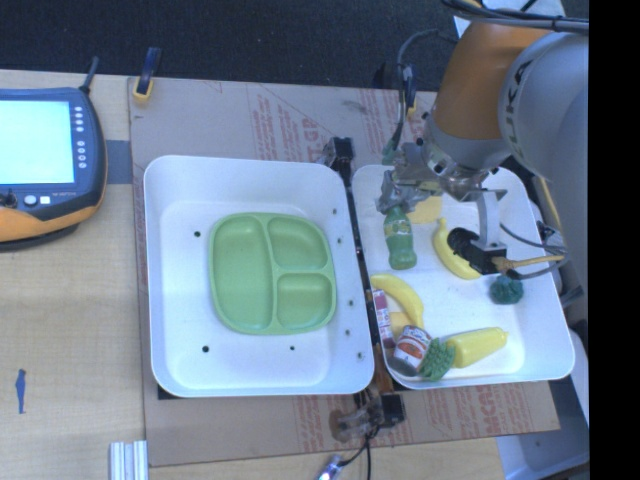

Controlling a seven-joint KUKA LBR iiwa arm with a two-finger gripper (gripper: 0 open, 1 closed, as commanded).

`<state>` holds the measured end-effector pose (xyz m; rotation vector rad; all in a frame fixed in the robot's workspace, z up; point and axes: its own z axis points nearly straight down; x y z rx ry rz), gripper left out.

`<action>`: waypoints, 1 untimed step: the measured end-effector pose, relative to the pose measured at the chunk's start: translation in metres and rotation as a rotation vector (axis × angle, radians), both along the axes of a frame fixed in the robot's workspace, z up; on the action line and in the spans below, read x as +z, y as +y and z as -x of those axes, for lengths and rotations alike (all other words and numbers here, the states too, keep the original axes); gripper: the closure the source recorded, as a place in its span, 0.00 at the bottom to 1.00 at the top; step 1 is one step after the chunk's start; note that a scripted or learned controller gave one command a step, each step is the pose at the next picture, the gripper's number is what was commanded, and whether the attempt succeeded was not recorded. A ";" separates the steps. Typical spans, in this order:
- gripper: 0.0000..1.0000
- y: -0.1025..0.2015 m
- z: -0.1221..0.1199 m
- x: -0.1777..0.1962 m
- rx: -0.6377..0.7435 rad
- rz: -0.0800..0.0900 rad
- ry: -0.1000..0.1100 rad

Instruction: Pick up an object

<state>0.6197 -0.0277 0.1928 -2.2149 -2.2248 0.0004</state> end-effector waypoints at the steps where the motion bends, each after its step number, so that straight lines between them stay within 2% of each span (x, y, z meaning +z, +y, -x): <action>1: 1.00 0.054 0.043 -0.001 0.003 0.003 0.004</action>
